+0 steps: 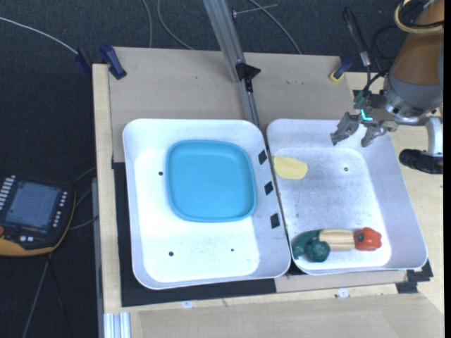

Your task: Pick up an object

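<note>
Over the far right corner of the right bin (398, 189), the hand (358, 133) hovers with fingers spread and holding nothing, so the approach seems underway; next it must descend onto the yellow piece (289, 167) by the bin's left wall.

The grey arm with its orange band (421, 44) is running off the right edge, so its upper links are going unseen. The dark handheld pendant with a screen (32, 213) is getting clipped by the left edge. The slanted metal pole (222, 27) is leaving through the top. The green lump (312, 248) beside the tan stick (337, 239) is reading too blurred to identify.
</note>
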### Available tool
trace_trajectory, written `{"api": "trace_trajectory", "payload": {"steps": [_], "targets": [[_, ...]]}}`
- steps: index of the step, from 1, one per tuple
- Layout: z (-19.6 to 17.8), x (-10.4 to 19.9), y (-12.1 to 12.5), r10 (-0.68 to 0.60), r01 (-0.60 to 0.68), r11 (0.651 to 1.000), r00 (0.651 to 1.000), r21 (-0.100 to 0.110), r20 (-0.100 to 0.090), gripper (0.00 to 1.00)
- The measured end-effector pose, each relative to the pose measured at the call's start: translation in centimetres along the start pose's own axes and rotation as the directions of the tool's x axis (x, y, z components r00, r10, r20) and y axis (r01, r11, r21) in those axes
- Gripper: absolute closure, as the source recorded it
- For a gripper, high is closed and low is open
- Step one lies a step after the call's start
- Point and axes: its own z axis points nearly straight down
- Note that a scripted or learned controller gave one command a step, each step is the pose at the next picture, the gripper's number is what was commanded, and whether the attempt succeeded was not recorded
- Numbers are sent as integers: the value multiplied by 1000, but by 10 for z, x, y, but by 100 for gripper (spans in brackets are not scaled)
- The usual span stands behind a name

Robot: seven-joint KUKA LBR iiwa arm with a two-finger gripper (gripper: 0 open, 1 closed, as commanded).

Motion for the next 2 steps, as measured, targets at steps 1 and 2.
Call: {"api": "trace_trajectory", "payload": {"steps": [1,2], "targets": [[0,0,0,0,0,1000,1000,0,0,0],[45,0,6,0,0,1000,1000,4,-1,0]]}}
